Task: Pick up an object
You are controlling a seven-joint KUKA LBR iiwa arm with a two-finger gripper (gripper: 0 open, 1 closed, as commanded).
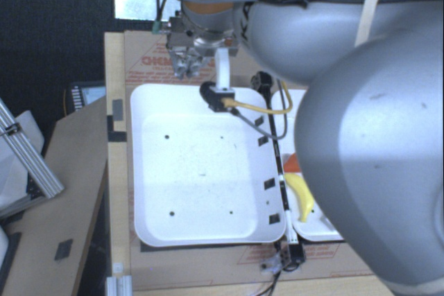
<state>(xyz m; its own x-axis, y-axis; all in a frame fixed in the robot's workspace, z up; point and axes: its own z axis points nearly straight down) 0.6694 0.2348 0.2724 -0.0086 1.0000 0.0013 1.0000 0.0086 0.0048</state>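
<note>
Banana (301, 196) lies in the right bin (319, 231), well apart from the fingers (184, 66); their state unclear

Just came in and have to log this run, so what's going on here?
A grey KUKA arm with an orange band reaches in over two white bins. Its gripper hangs above the far edge of the left bin, over the cardboard, with nothing visibly between its fingers. A yellow banana-like object and something orange lie in the right bin, mostly hidden by the arm. Nothing has been picked up.

The arm (347, 80) hides most of the right bin (316, 229), seemingly
</note>
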